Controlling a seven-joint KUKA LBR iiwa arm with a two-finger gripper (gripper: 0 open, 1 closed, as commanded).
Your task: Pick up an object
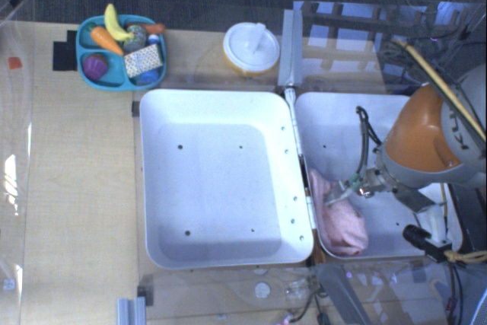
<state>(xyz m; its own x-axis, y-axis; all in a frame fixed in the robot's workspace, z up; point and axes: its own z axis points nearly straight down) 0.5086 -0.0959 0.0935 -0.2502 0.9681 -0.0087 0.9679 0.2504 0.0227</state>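
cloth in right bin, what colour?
Pink; the cloth shows in the camera view, by the gripper.

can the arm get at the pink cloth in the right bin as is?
Probably yes. The gripper is right at the pink cloth by the right bin's left wall, with nothing lying between them.

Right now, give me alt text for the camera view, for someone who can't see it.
A grey-and-orange robot arm reaches into the right bin, its gripper at a pink cloth against the bin's left wall. Behind the left bin sit a blue toy-food tray and a white lidded container.
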